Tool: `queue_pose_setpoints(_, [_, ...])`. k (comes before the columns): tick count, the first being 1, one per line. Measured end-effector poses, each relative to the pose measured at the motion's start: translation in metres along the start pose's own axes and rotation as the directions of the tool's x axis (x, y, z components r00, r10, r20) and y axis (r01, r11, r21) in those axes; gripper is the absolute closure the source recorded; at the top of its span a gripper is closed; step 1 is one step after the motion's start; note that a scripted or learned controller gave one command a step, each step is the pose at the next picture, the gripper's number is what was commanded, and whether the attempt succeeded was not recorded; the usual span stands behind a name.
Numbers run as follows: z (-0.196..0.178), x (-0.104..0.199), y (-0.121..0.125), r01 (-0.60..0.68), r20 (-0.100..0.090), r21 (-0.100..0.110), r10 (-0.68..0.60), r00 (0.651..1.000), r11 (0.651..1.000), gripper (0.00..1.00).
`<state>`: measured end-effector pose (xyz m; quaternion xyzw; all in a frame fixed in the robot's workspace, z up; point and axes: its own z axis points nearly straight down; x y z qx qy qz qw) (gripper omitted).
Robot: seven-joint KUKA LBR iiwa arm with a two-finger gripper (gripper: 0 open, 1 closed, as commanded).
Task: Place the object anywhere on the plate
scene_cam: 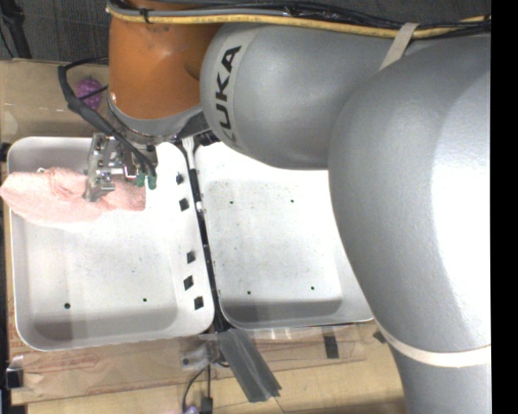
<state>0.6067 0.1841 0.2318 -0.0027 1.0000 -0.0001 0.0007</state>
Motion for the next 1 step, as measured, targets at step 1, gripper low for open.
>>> queue_pose_setpoints(1, [-0.0004, -0.0002, -0.0001, 0.000, 0.001, 0.000, 0.000, 1.000, 1.000, 0.00])
